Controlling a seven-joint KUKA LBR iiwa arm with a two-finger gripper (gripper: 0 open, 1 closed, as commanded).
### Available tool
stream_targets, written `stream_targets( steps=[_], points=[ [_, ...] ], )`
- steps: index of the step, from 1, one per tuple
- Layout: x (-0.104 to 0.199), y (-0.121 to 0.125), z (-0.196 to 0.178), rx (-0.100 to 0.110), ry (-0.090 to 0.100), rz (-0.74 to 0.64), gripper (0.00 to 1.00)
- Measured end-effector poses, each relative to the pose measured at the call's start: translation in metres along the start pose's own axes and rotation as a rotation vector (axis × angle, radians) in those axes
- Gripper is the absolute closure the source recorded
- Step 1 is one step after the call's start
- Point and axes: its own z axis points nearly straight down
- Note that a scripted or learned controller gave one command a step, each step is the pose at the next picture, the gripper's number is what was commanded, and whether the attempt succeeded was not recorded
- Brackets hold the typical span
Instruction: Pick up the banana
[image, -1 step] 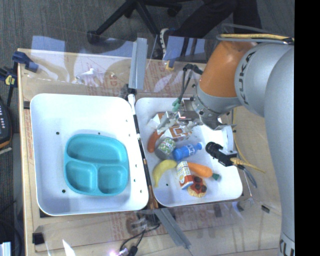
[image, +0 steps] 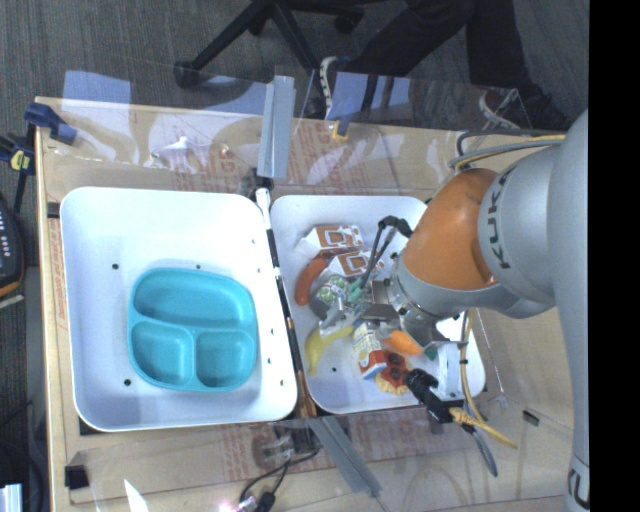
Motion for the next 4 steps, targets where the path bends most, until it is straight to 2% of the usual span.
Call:
stream_targets(
  steps=[1,2,3,4],
  points=[
    [-0.013,0.03,0.033,-0.036,-0.007,-0.11,0.0],
    [0.012,0.011,0.063,-0.015,-0.012,-0.268,0.0],
    [0.015,0.01,0.055,-0.008,-0.006,-0.277,1.0],
    [0.076,0.071,-0.034,-0.005,-0.001,-0.423,1.0]
  ],
)
